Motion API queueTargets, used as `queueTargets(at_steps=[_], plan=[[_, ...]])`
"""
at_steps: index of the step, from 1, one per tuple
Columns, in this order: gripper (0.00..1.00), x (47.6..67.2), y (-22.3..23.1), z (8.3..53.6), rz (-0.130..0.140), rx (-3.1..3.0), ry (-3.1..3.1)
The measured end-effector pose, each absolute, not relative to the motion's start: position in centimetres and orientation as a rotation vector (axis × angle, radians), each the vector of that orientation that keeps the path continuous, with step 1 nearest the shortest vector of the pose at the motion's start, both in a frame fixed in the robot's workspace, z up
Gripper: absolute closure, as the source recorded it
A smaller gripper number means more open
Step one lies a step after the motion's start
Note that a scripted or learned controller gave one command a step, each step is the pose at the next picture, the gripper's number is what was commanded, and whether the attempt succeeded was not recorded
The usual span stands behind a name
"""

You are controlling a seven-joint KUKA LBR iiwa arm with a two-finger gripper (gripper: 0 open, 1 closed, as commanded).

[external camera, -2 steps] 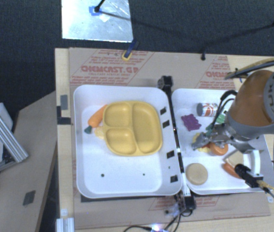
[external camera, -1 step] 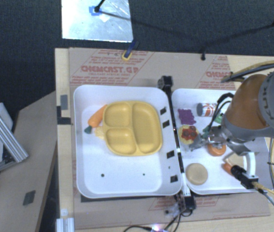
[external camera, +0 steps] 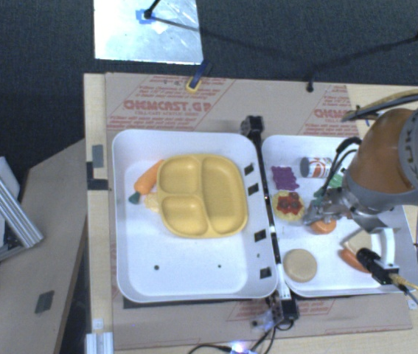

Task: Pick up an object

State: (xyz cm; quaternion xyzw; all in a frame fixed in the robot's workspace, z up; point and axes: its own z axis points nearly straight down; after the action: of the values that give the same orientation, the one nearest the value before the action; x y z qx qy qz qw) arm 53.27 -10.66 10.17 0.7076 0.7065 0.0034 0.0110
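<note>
hand (external camera: 319, 214): low in the right bin (external camera: 326, 286), can't tell its grip
orange piece (external camera: 325, 226): right under the hand, touching
red-yellow toy (external camera: 290, 205): just left of hand

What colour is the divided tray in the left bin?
Yellow; the divided tray shows plainly in the camera view.

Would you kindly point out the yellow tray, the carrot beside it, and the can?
yellow tray (external camera: 194, 195), camera view, on the middle ridge between its compartments.
carrot (external camera: 148, 177), camera view, on its orange body.
can (external camera: 316, 167), camera view, on its side.
</note>
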Motion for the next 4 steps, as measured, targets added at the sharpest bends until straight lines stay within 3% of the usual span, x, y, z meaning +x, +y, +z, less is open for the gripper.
queueTargets(at_steps=[2, 3, 4], plan=[[1.0, 53.6, -11.0, 21.2, 0.005, 2.214, 2.221], [1.0, 53.7, -11.0, 22.5, 0.004, 2.215, 2.223], [1.0, 56.8, -7.6, 22.0, 0.005, 2.21, 2.229]])
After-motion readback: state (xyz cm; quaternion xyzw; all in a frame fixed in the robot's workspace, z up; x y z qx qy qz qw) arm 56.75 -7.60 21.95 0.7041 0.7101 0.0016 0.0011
